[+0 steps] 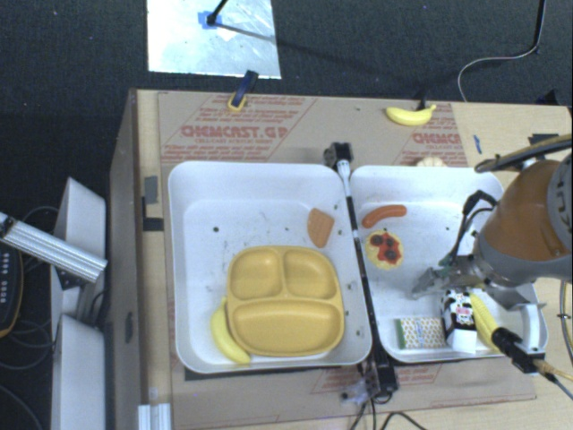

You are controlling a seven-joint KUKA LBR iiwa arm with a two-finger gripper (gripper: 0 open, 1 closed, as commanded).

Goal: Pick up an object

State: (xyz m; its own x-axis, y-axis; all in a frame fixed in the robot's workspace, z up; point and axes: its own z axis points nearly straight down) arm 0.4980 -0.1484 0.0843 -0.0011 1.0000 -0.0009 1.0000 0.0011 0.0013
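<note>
Though apart: one tray (285,299), one sausage (383,213), one pizza (386,249).

Single overhead camera, aslant over bench (269,122), seemingly mid-range.

Place: robot lab | grey-orange arm (530,220) at bench's (269,133) right edge | two white bins (192,206) | toy sausage (385,213) | cable (501,59) over dark carpet (72,79)

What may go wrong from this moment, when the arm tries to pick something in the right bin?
1. The claw is beside, not over, the toy pizza and the green patterned pad, so it may close on nothing.
2. The pad lies flat near the right bin's front wall; the claw could strike that wall or slide over the pad.
</note>
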